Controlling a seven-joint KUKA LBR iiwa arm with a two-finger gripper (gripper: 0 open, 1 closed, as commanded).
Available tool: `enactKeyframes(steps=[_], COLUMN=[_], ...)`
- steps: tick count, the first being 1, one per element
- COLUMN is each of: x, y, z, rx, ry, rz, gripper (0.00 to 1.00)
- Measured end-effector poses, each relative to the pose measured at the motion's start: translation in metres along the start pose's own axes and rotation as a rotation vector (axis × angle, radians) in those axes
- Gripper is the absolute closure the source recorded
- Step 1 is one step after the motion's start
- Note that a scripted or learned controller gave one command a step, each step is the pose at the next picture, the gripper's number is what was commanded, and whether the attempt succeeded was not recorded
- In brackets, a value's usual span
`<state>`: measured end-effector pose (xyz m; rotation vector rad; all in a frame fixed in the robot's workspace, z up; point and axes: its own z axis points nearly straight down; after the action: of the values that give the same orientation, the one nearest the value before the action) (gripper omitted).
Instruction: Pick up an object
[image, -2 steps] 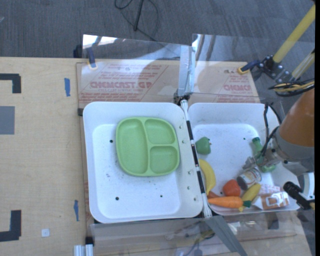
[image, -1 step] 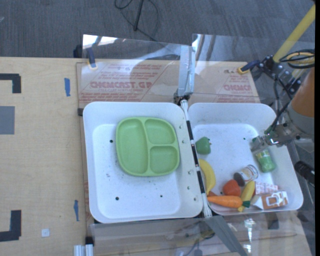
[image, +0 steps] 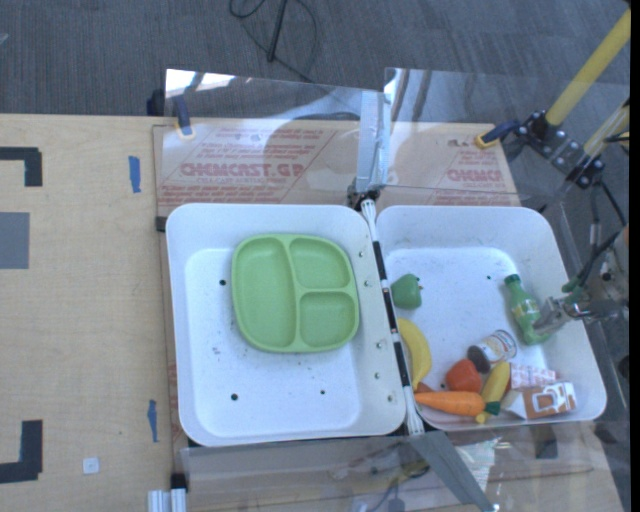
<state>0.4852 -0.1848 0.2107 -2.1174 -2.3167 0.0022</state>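
The right bin (image: 470, 235) holds several objects. A green bottle (image: 522, 308) lies near its right wall. A green pepper (image: 406, 291) sits by the left wall, with a banana (image: 417, 350) below it. Along the front lie a carrot (image: 450, 403), a red tomato (image: 462, 375), a small can (image: 492, 349), a yellow piece (image: 496, 381) and a juice box (image: 546, 400). My gripper (image: 556, 312) is a small metallic shape at the bin's right rim, right beside the green bottle and touching or nearly touching it.
The left bin (image: 200, 380) carries a green divided plate (image: 295, 292). A central divider (image: 385, 320) separates the bins. Clear plastic walls (image: 375, 130) rise at the back. Yellow poles and clamps (image: 560, 130) stand at the far right.
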Motion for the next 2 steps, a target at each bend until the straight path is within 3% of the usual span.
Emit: enactKeyframes(steps=[1, 2], x=[0.000, 0.045], y=[0.000, 0.022], z=[0.000, 0.016], rx=[0.000, 0.001], ry=[0.000, 0.001], rz=[0.000, 0.023], gripper=[0.00, 0.00])
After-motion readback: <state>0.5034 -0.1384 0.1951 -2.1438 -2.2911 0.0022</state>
